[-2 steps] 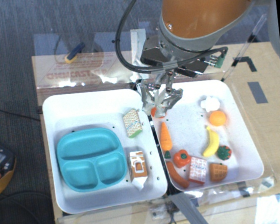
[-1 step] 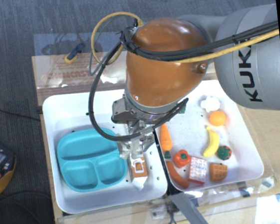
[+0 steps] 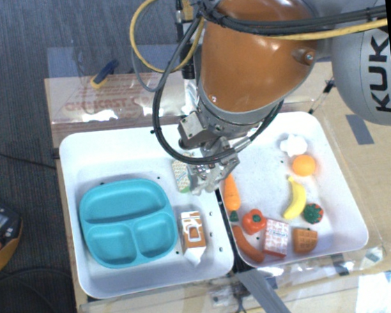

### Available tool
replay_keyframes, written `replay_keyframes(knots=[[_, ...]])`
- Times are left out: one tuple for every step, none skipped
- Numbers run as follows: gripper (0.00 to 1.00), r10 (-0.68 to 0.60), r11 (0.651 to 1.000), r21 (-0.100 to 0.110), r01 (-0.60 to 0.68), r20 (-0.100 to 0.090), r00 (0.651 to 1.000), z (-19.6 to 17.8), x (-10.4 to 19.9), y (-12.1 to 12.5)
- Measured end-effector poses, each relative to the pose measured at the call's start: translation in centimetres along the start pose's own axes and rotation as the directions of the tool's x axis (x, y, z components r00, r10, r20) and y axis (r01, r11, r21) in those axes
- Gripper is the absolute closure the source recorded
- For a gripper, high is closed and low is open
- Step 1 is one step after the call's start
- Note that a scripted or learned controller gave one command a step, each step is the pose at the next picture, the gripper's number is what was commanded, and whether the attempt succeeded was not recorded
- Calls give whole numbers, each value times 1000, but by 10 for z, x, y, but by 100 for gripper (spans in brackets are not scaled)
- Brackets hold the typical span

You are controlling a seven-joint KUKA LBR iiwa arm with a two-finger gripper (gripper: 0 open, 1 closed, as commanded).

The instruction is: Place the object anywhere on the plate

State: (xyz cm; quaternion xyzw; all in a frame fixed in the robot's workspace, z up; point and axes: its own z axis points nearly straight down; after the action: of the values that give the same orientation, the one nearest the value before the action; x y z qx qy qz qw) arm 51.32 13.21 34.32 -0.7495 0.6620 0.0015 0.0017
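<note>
Grey carpet surrounds a desk (image 3: 364,161) that carries 2 shallow white bins side by side. The left bin (image 3: 74,201) holds a teal plate (image 3: 125,220) with 3 compartments; the right bin (image 3: 343,191) holds a scatter of toy food.

The jaws (image 3: 208,172) hang over the divide between the 2 bins, below the arm's orange band (image 3: 250,48). Whether they are apart or together I cannot tell; the wrist hides them from above. Touching them on their plate side is a small pale green packet (image 3: 181,175), likely the object in hand, though nothing shows it clamped. A carrot (image 3: 232,191) lies just beside the jaws on the other side, and a small milk carton (image 3: 193,232) lies nearer the camera, just beside the plate's edge. Well away from the jaws, across the right bin, are a banana (image 3: 295,200) and an orange (image 3: 304,166).

The step in hand looks like securing the packet. To do it well, the jaws should close squarely on it, lift clear of the bin floor, then travel away from the divide toward the plate, passing above the carton. Any compartment will do, so aim for the large one and release low so the packet does not bounce out.
</note>
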Motion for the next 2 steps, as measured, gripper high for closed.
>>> replay_keyframes(knots=[[100,-260,966,1,260,1,966,-39,13,9],[100,-450,893,-1,450,1,893,-29,13,15]])
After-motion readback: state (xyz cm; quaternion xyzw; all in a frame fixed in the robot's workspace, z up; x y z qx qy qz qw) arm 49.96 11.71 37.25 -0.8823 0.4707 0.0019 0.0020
